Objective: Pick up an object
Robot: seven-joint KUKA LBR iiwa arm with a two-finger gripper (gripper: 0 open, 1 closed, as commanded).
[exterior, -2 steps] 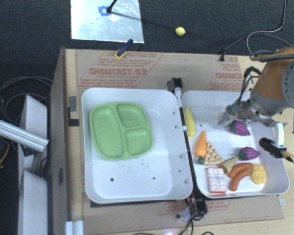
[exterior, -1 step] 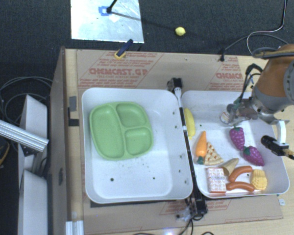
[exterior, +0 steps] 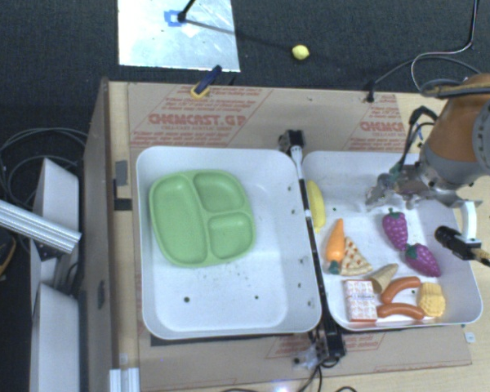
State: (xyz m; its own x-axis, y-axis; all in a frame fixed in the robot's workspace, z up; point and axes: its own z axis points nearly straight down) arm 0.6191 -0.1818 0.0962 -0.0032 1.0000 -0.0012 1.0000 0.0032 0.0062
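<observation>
We see the gripper [exterior: 402, 188] low over the upper middle of the right bin [exterior: 474, 300], at the right of the frame. How its jaws stand we cannot tell from this slant, and nothing is visibly held between them.

The nearest candidate is a purple grape bunch [exterior: 394, 228], just below the gripper. A second grape bunch [exterior: 422, 259] lies close beside it, lower right. We judge the main risk to be a descent that lands between the two bunches or nudges one aside, closing on nothing. The toys are small and rounded, so a glancing contact would likely roll them.

The right bin also holds a banana [exterior: 315, 204] along its left wall, a carrot [exterior: 335, 240], a pizza slice [exterior: 355, 260], a wafer [exterior: 360, 299], two sausages [exterior: 398, 298] and a corn cob [exterior: 431, 300], crowded toward the lower right. The left bin [exterior: 155, 317], mid-frame, carries a green divided plate [exterior: 202, 216] in its upper left.
</observation>
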